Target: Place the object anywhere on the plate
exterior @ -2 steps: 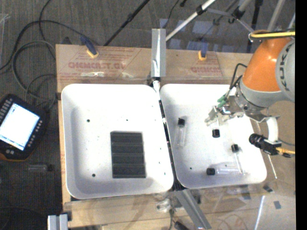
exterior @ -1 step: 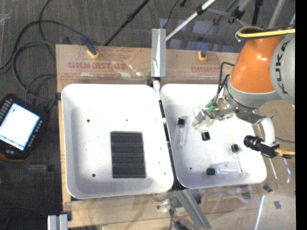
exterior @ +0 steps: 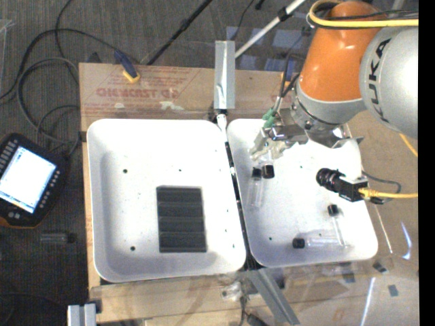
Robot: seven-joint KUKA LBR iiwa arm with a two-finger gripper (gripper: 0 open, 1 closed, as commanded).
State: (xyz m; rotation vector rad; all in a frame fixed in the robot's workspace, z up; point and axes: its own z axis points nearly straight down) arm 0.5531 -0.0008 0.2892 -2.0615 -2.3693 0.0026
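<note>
A dark ribbed rectangular plate (exterior: 181, 219) lies flat in the left bin (exterior: 109, 182), a little below its middle. My gripper (exterior: 264, 163) hangs over the upper left part of the right bin (exterior: 353, 246), close to the wall between the two bins. Just beneath it a clear tube (exterior: 257, 192) lies on the bin floor, with a small black piece at its upper end. I cannot make out whether the gripper touches this tube. The plate is well to the left of the gripper and below it in the picture.
Two more clear tubes with black caps lie in the right bin, one near the front (exterior: 316, 240) and one (exterior: 335, 224) toward the right. A small black camera with a yellow cable (exterior: 338, 181) juts from the wrist. A metal post (exterior: 223, 73) stands behind the bins.
</note>
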